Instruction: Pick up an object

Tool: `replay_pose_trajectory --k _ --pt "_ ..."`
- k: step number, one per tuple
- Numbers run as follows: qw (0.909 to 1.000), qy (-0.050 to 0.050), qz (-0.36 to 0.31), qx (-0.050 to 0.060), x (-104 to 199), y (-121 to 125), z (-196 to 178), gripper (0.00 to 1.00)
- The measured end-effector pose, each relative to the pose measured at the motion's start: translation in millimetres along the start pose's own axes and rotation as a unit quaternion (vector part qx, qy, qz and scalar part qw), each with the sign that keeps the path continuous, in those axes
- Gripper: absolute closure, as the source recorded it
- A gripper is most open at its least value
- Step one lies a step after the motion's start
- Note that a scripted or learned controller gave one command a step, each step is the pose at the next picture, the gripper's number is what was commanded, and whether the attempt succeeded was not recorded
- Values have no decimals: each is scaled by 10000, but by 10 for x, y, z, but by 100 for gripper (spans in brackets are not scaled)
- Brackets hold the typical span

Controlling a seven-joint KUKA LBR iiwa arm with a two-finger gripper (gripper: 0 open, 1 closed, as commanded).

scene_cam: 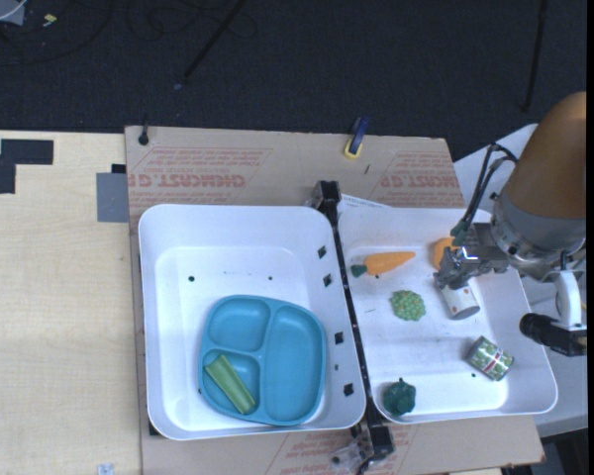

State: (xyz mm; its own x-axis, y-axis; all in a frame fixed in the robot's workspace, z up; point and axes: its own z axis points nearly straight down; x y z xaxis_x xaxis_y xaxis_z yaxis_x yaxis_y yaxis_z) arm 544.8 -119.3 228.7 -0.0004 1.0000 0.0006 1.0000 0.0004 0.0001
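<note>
My gripper [456, 273] hangs over the right bin [535, 389], near its right side. Just left of the wrist, an orange object [442, 252] peeks out, partly hidden by the gripper. A pale grey cylinder [462, 303] lies directly under the gripper; whether the two touch is unclear. A toy carrot [389, 262] lies to the left. Below the carrot sits a green knobbly ball [408, 305]. A small green and silver can [489, 357] lies toward the bin's front right. A dark green object [400, 397] rests at the front edge.
The left bin [168, 265] holds a blue divided plate [287, 359] with a green stalk [229, 383] in its front left compartment. A black divider [342, 295] runs between the bins. A black part [549, 333] juts out at the right bin's right rim.
</note>
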Motion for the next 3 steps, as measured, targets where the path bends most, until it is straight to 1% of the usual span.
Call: replay_pose_trajectory --k 2,3 --pt "10000 7 -11 25 1017 -441 -102 100" --pt "10000 4 -10 21 1554 -496 -67 100"
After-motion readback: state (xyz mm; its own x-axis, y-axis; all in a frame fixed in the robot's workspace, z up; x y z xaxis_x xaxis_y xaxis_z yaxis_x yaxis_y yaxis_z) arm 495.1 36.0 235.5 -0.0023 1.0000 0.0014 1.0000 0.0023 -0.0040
